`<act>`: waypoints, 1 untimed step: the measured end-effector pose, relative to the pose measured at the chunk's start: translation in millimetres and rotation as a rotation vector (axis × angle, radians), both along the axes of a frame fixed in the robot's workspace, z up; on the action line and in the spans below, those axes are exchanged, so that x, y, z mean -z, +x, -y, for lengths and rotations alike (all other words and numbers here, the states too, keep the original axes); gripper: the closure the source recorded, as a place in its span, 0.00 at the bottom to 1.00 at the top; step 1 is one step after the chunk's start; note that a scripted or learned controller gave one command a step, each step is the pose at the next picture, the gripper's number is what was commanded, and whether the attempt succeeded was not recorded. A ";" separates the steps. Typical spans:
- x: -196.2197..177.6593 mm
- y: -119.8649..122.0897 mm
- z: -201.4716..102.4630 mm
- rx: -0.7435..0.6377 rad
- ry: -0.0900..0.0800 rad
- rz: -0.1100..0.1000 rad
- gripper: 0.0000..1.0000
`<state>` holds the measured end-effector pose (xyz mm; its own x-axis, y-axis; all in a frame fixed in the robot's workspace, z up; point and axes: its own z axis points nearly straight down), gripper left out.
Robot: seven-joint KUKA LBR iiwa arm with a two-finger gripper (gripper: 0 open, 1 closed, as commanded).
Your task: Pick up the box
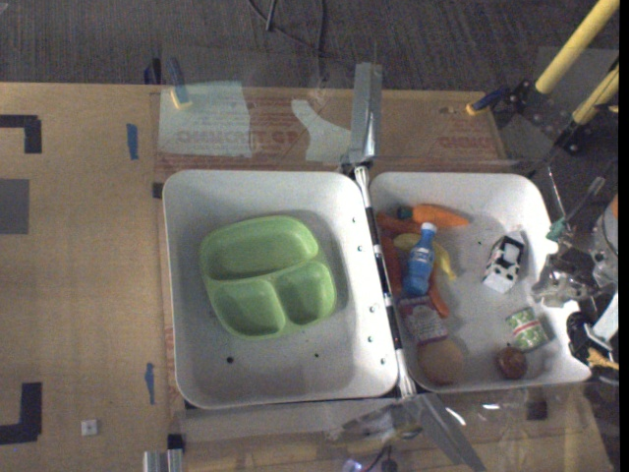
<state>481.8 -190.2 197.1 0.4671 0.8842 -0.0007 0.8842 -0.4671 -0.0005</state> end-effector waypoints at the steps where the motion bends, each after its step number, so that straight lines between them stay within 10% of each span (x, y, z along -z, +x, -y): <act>1: -37.6 12.4 8.7 0.632 0.000 -0.002 1.00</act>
